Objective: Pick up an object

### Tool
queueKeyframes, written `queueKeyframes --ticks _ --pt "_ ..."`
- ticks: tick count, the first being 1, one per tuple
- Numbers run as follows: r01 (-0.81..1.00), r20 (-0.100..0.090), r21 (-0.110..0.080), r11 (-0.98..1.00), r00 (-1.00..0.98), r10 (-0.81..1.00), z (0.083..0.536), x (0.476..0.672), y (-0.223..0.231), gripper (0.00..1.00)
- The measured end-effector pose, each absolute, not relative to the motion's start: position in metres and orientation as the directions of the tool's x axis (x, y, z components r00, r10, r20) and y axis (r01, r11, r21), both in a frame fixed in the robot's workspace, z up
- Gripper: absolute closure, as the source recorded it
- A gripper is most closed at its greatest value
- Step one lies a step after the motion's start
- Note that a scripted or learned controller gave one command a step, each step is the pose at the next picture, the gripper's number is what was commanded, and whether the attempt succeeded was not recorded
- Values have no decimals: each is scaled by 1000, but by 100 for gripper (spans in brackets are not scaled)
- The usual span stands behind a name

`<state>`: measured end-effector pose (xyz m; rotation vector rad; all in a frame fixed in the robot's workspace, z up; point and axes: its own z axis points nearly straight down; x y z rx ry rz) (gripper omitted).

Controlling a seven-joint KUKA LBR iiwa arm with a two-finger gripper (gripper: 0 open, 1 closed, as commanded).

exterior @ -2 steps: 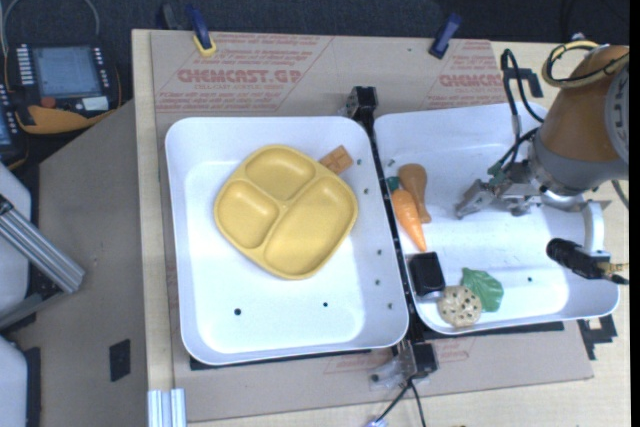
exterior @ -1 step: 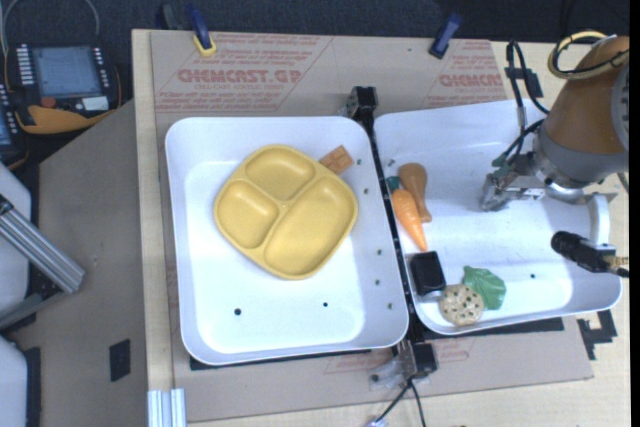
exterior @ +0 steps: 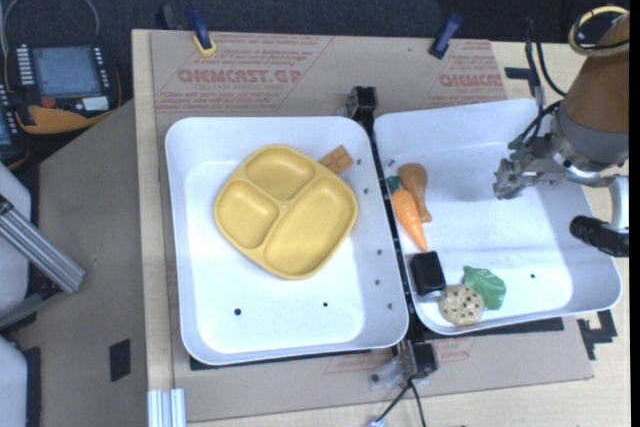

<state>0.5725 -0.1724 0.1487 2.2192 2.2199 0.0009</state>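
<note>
Cookie (exterior: 461, 304), speckled toy, at the right bin's (exterior: 560, 310) near edge, just beside a green leafy piece (exterior: 487, 284) and a black block (exterior: 428, 272). Carrot (exterior: 409, 216), likeliest pick: lies against the bin's left wall, farther back than the block, long axis running front to back, tip pointing nearward, stub away. Judged light, rigid, smooth plastic; best taken across its thick middle. Gripper (exterior: 510, 177): hovers over bare floor well right of the carrot; finger state cannot be told. Left bin: yellow divided plate (exterior: 286, 211).

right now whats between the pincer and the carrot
In the camera view, only bare white bin floor lies between the pincer and the carrot.
</note>
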Motion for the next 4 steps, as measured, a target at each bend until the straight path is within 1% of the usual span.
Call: queueKeyframes --ticks 1,2,3,4 --pt "1000 -3 6 1 -1 1000 211 573 -168 100" --pt "1000 -3 6 1 -1 1000 252 574 -168 100" --pt "1000 -1 4 2 -2 1000 257 583 -116 100" --pt "1000 -1 3 2 -2 1000 251 597 -60 100"
